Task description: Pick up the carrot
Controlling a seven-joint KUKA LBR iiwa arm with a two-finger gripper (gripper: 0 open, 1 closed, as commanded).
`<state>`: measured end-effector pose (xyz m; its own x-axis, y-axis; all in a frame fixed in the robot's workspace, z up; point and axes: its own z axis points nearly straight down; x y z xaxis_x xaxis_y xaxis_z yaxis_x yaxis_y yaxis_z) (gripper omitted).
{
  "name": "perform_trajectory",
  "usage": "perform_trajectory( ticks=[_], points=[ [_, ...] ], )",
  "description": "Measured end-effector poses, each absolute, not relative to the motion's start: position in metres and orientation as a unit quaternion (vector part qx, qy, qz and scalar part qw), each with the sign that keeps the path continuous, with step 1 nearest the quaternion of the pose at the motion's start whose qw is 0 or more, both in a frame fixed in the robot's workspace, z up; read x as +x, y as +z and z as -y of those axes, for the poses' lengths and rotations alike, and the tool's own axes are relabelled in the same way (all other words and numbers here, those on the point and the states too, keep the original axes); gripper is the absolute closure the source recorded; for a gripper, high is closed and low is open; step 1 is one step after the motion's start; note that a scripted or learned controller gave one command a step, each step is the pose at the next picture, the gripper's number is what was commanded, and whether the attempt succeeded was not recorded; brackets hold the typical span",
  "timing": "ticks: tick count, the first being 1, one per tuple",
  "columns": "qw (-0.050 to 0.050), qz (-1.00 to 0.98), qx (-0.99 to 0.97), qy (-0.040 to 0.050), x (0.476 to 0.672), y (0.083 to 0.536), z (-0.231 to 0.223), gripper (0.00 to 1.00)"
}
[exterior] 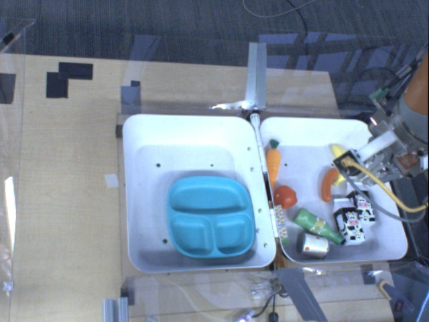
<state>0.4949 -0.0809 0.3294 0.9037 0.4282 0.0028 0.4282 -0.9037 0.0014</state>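
Observation:
The carrot [273, 163], orange with a small green top, lies upright along the left wall of the right bin [395, 247], close to the divider. My gripper [353, 221], marked in black and white, hangs low over the front right part of that bin, well to the right of the carrot and nearer the front edge. Nothing is seen held in it. The grey arm [409, 113] reaches in from the right, with a yellow cable looping past the wrist.
A red tomato [285, 196] sits just below the carrot. A green bottle [316, 224] and a tin can [313, 245] lie left of the gripper. An orange piece [327, 185] and a yellow piece [337, 151] lie nearby. The left bin [144, 146] holds a blue divided plate [209, 215].

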Motion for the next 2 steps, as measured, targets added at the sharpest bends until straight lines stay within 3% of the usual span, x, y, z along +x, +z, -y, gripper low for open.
perform_trajectory(
  ticks=[1,2],
  points=[
    [0.001,-0.319,0.948,0.0019,0.531,0.367,0.036,1.00],
    [0.001,-0.230,0.973,0.0014,0.488,0.346,0.094,1.00]
  ],
)
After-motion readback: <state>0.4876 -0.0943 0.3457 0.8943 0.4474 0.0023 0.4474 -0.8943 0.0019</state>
